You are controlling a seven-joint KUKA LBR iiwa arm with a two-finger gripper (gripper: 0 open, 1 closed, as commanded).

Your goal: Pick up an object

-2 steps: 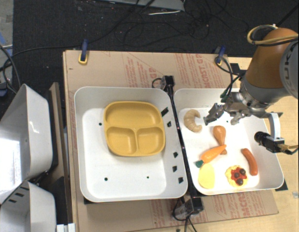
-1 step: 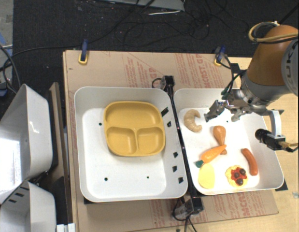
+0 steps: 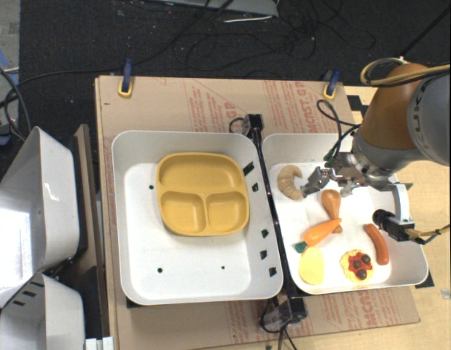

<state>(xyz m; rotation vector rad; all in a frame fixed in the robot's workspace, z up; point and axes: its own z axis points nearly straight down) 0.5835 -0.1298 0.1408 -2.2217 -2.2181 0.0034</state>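
The gripper [image 3: 328, 175] hangs over the upper part of the right bin [image 3: 413, 274], in the right half of the frame, and whether it is wide or narrow cannot be told from this slant; nothing can be seen held in it. The nearest thing is the drumstick [image 3: 331, 201], just below the gripper in the frame, its long axis running nearly top to bottom with the thin end upward. The croissant [image 3: 288, 181] lies just to the gripper's left, curved like a C. Lower in the bin sit the carrot [image 3: 321, 231], long axis tilted up to the right, the sausage [image 3: 377, 243], the lemon slice [image 3: 311, 266] and the small pizza [image 3: 358, 265]. A short drop toward the drumstick looks the likeliest pick, closing across its narrow width
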